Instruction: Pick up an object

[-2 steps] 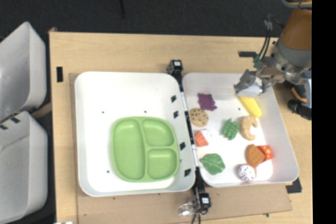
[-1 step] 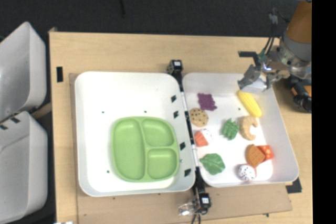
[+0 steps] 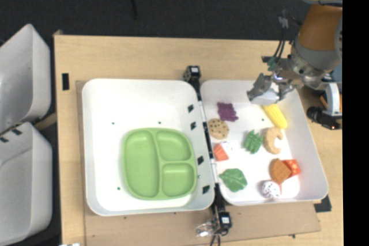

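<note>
Nearest you, at six o'clock in the right bin [image 3: 308, 141], the white die [image 3: 270, 189] and green leaf [image 3: 233, 179] lie loose. The yellow corn [image 3: 277, 116] sits at one o'clock, just beneath the gripper [image 3: 264, 89]. You're at the approach step; whether it's spread, I cannot tell. Descend next, minding the far rim.

Gripper [image 3: 266, 91] above yellow corn [image 3: 276, 116] — right bin [image 3: 308, 150]

left bin [image 3: 98, 124] | green divided plate [image 3: 158, 163] | wooden bench [image 3: 132, 55]
</note>
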Motion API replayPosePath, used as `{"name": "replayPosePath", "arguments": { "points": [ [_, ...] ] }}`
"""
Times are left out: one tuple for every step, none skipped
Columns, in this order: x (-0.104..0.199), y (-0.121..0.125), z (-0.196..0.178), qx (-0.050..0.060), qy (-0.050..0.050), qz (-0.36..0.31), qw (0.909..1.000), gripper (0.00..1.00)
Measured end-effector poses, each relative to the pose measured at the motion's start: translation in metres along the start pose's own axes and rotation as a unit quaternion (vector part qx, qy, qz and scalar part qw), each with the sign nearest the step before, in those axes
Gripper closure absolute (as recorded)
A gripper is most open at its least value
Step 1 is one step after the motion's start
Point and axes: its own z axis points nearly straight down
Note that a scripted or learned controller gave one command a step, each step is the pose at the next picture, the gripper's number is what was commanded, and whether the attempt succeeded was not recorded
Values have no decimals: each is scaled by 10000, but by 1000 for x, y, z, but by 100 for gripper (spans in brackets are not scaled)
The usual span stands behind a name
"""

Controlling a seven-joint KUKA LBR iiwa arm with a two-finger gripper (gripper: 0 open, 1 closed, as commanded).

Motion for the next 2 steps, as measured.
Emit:
{"name": "replayPosePath", "arguments": {
  "points": [
    [49,5,10,3,2,-6,10000,100],
    [99,1,18,5,3,-5,10000,100]
  ]
}}
